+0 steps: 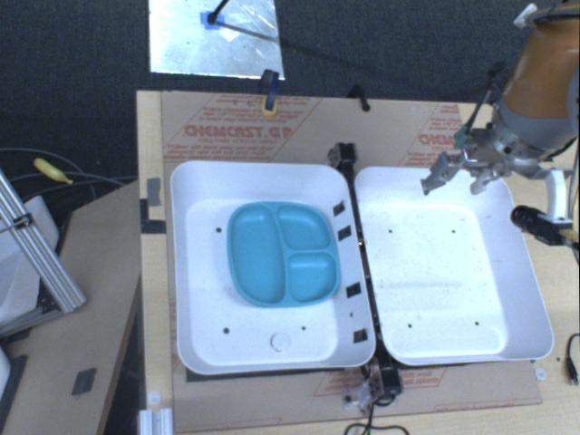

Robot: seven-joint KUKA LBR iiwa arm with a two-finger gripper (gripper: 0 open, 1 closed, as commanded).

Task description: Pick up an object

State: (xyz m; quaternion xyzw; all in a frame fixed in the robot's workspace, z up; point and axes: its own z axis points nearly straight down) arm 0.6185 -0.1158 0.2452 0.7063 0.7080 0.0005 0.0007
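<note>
Here I am reaching in from the right over the table (91,243), whose tan top is carrying a brown printed board (236,130) with the two white bins lying side by side on it. The left bin (204,338) is holding a blue divided plate (279,254), which is lying flat a little left of the bin's middle, its three compartments facing up, its right edge coming near the black clips along the seam between the bins. The right bin (453,288) is showing me its speckled white floor, and its far right corner is sitting under my wrist. My arm (548,62), grey with the orange band, is hanging over that far right corner. My claw (458,175) is hovering at the far edge of the right bin, well apart from the plate; its two fingers are standing spread, one pointing left toward the bin's far rim and the other nearer my wrist, and nothing is lying between them. A small round white mark (280,341) is showing on the near floor of the left bin, just near of the plate. Beyond the board, a shiny sheet (216,25) is lying on the dark carpet at the far left.
</note>
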